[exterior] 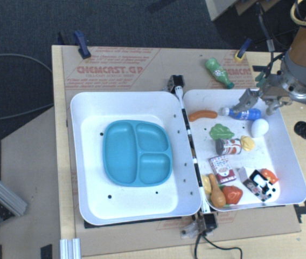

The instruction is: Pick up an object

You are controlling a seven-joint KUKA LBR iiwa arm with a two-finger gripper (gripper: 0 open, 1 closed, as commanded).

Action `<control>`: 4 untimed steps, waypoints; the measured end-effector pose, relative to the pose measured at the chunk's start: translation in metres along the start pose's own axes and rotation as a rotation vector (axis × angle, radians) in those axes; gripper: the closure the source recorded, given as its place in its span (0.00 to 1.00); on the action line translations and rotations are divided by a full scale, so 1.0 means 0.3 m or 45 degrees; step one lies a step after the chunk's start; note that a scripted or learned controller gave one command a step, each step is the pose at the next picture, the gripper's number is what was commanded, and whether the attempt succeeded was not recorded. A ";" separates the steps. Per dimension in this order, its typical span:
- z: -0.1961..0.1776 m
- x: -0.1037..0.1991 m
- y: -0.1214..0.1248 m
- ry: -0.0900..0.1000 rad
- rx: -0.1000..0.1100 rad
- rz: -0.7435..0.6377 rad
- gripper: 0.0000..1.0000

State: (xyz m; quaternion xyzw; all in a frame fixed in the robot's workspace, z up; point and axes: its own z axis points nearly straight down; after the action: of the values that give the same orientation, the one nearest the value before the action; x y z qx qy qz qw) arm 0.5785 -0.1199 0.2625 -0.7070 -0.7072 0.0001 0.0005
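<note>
On the brown worktop (115,69), the right-hand shallow white bin (287,161) holds your target, a small clear plastic bottle with a blue label (244,114), long axis running left to right, lying directly beneath the pincer (261,102), whose two fingers stand apart, straddling it, nothing yet gripped.

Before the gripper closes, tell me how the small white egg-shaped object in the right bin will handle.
The small white egg-shaped object looks smooth and rounded, so it would probably roll if nudged. Its curved surface may slip from a two-finger pinch. It lies beside the blue plastic bottle, below the gripper, so a push could knock the two together.
</note>
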 end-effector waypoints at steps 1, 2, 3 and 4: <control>0.554 0.021 0.058 0.000 0.003 0.001 0.00; 0.594 0.021 0.012 0.001 0.002 0.001 0.00; 0.559 0.021 0.015 0.000 -0.002 0.002 1.00; 0.560 0.021 0.014 0.000 -0.001 0.002 0.00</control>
State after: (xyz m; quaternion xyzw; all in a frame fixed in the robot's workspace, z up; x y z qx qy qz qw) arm 0.5826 -0.1136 0.0945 -0.7075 -0.7067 -0.0002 0.0003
